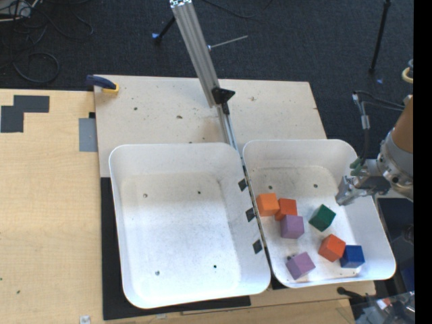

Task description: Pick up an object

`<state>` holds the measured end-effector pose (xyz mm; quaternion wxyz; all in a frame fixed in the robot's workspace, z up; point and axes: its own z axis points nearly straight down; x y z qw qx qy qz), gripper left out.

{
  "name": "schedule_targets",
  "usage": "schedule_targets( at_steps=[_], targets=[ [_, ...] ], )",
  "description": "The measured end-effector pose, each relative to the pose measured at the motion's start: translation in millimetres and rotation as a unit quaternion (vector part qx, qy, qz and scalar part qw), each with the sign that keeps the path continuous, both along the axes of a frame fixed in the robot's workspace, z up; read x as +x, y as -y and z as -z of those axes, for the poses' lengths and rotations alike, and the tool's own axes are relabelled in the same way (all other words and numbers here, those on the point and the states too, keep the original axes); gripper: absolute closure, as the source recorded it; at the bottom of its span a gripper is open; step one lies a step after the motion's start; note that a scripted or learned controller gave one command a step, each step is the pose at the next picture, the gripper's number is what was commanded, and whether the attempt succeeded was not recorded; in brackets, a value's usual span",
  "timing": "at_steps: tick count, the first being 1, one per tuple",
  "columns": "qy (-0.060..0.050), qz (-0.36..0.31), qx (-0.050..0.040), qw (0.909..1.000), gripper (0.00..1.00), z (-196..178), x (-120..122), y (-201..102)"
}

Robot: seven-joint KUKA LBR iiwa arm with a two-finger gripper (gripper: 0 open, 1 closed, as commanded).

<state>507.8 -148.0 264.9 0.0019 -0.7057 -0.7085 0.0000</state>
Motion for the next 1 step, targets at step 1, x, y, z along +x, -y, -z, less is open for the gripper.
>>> schedule_targets(
  at_steps=[1],
  targets=[
    [-0.001,0.0,0.0003,1.0,1.0,9.6,-4.0,-61.1]
  ],
)
